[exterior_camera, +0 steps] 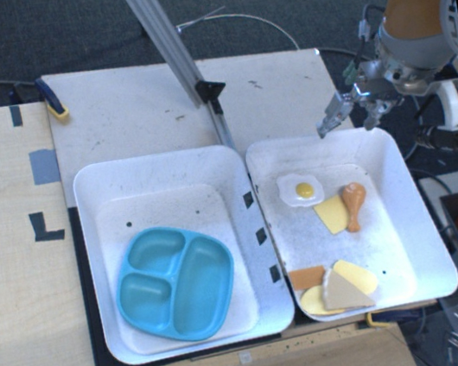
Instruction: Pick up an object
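Toy foods (333,214), about six, lie in the right bin (415,215); gripper (349,117) above its far rim, fingers spread, grasping nothing.

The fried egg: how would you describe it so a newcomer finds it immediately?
Look in the right-hand bin, the one holding toy food. Near its far wall lies the fried egg, beside a cheese slice and a drumstick. It alone is white with a round yellow yolk.

A divided plate (176,282) lies in the left bin (99,244) (toy foods (326,213) in the right bin (419,214)).
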Controlling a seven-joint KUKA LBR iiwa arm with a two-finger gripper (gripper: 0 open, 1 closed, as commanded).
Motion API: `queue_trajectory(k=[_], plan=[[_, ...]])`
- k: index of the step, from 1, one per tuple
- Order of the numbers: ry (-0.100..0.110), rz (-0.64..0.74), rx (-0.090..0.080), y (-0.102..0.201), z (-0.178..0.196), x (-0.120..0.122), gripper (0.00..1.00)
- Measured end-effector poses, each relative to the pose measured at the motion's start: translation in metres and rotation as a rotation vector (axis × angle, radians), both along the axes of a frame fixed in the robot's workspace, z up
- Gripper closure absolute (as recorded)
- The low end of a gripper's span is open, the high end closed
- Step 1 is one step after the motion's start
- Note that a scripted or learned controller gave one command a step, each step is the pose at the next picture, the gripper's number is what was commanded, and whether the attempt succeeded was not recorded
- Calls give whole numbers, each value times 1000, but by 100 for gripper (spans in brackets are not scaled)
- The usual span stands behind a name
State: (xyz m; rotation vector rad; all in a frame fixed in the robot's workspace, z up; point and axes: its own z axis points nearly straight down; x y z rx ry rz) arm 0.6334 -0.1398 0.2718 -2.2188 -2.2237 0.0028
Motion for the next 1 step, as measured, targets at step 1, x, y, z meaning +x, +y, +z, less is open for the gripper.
queue_trajectory(k=[1], plan=[[1, -4, -1, -27, -9, 0, 0]])
